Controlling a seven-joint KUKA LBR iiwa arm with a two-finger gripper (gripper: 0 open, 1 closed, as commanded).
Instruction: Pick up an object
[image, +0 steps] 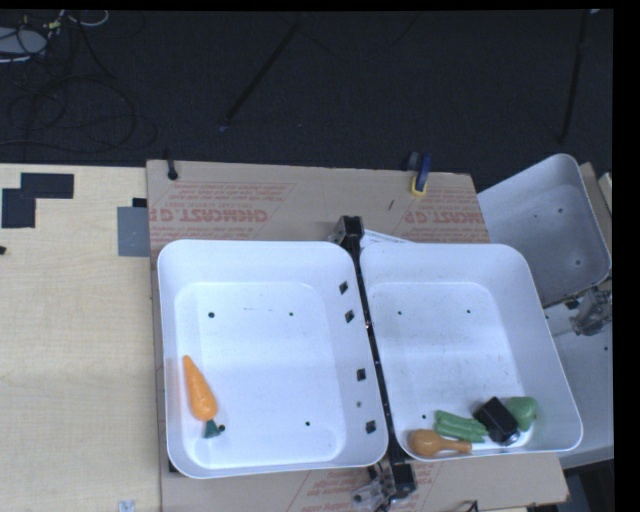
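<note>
the task names no one object, so any of the five loose things could be it. four lie bunched in the near right corner of the right bin (450, 252), on the side the arm reaches in from. a black block (497, 420) sits tilted in the middle of the bunch. a long green piece (458, 427) lies touching it on the left, and a rounder green piece (523, 409) touches it on the right, hard by the bin wall. a tan gourd (437, 444) lies just in front of the long green piece, its thin end pointing toward the block.

the fifth thing, a carrot (199, 389), lies well apart from these in the left bin (250, 250). it is close to that bin's left wall, with its dark green top (212, 430) toward the near edge.

how far the gripper is open, and whether it has hold of anything, cannot be told.

the two bins touch along a dark seam with small black clips (361, 374). both rest on a cardboard sheet (300, 205) printed in red. a blue and yellow clamp (420, 174) grips the sheet's far edge. to the right of the right bin a grey metal plate (545, 215) stands tilted. the pale wooden bench (70, 340) spreads out left of the cardboard and bears black and grey patches (131, 230).
</note>
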